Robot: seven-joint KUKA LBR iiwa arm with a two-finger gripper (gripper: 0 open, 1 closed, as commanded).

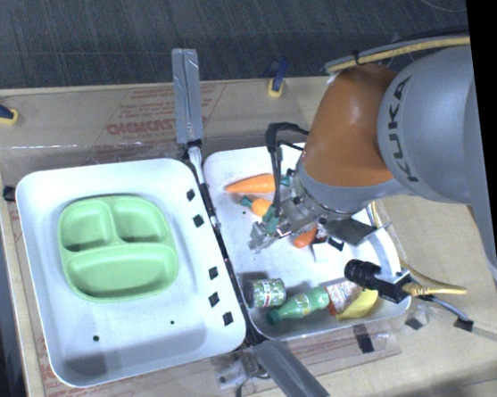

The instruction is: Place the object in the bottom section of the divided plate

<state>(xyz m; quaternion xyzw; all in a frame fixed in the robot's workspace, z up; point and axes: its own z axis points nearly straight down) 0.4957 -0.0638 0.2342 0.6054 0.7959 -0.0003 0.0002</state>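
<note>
The green divided plate [118, 246] lies in the left bin [114, 344]; its wide bottom section faces the front and holds nothing. My gripper [269, 231] hangs low over the middle of the right bin [237, 163]. Just behind it lies an orange toy carrot [251, 185] with a green top. A small orange object [302, 239] peeks out right under the wrist. I see nothing clearly held.
Along the right bin's front wall lie a small can [266, 291], a green bottle [299, 304], a red-and-white packet [341, 294] and a yellow banana [362, 305]. The bins' raised rims meet between plate and gripper. The arm's bulk covers the right bin's right half.
</note>
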